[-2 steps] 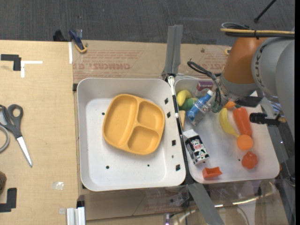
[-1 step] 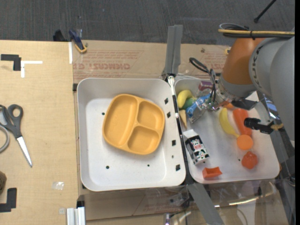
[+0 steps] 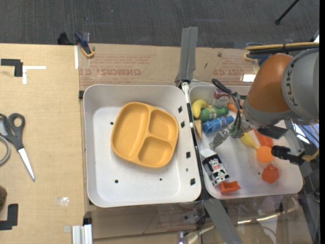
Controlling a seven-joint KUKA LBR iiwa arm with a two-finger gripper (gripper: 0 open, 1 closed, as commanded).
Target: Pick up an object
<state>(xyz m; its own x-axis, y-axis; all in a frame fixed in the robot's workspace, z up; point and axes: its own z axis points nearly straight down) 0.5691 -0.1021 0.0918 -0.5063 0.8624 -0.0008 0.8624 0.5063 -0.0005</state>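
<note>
My gripper [image 3: 222, 135] hangs over the middle of the right bin [image 3: 292, 187], below the grey wrist and its orange band. Its tip is just below a blue cylinder [image 3: 215, 124] and close to a yellow piece [image 3: 249, 139]. A green object [image 3: 210, 113] and a yellow object [image 3: 198, 105] lie at the bin's far left. A black-and-white item [image 3: 216, 168] and a red block [image 3: 229, 187] rest near the front left. An orange ball [image 3: 264, 154] and a red-orange object [image 3: 270, 174] sit to the right. I see nothing held.
The left bin [image 3: 96, 187] holds a yellow divided plate [image 3: 144, 134]. A divider wall [image 3: 193, 136] separates the two bins. Scissors [image 3: 19, 141] lie on the bench at far left. The arm's body covers the right bin's far right corner.
</note>
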